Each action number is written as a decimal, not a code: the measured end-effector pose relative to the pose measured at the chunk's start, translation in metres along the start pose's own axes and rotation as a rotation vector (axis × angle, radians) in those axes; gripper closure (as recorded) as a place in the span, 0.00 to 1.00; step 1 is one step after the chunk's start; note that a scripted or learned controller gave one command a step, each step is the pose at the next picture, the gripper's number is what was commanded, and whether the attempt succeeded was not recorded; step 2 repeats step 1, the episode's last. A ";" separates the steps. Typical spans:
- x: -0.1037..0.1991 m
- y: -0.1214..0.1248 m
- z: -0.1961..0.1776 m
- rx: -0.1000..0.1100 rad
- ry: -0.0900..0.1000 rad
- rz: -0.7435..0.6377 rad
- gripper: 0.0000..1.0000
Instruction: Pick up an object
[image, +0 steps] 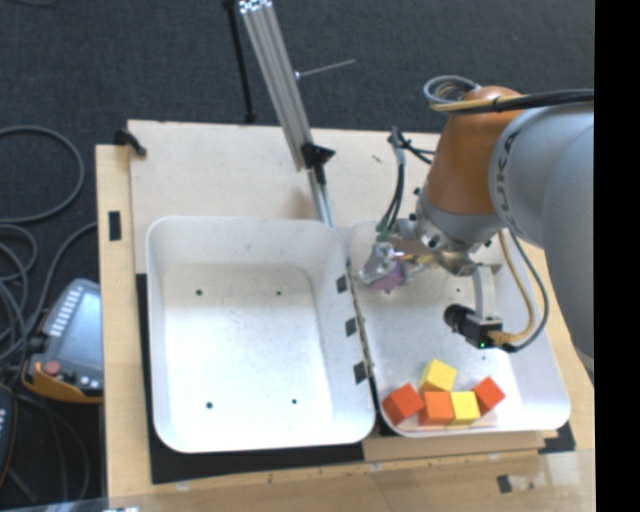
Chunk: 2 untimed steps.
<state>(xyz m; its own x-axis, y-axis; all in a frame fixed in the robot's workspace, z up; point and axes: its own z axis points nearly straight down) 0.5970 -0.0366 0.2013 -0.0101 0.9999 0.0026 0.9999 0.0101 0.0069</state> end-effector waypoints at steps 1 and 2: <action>0.077 -0.006 0.005 0.008 0.001 0.000 1.00; 0.077 -0.006 0.005 0.008 0.001 0.000 1.00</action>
